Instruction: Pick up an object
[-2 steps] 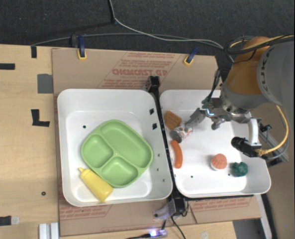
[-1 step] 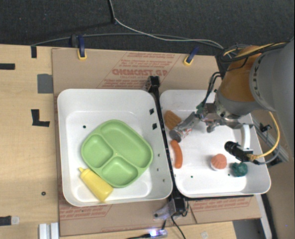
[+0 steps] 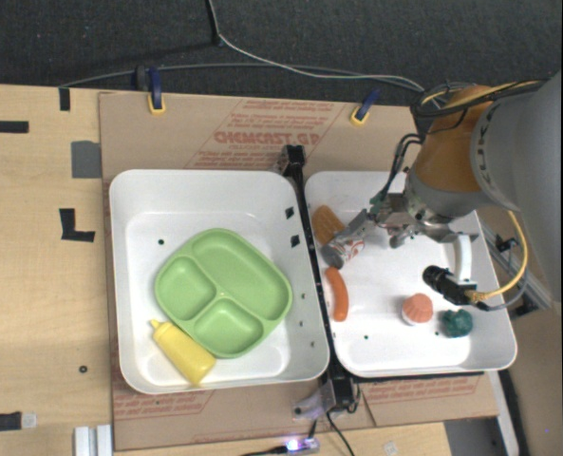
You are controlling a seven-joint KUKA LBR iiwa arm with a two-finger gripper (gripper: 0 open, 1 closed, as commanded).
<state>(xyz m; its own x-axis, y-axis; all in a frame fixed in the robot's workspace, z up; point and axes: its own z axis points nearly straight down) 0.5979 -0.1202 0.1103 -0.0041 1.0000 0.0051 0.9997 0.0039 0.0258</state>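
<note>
The gripper (image 3: 349,245) reaches low into the right bin (image 3: 490,354) near the hot dog (image 3: 337,293), positioned for a pick; jaws' opening cannot be told.

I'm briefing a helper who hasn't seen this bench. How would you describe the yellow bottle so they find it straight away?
Start at the left bin, the one with the green divided plate. The yellow bottle lies on its side in that bin's near left corner, touching the plate's edge. It is the one yellow thing in either bin, with a narrow pointed cap.
</note>
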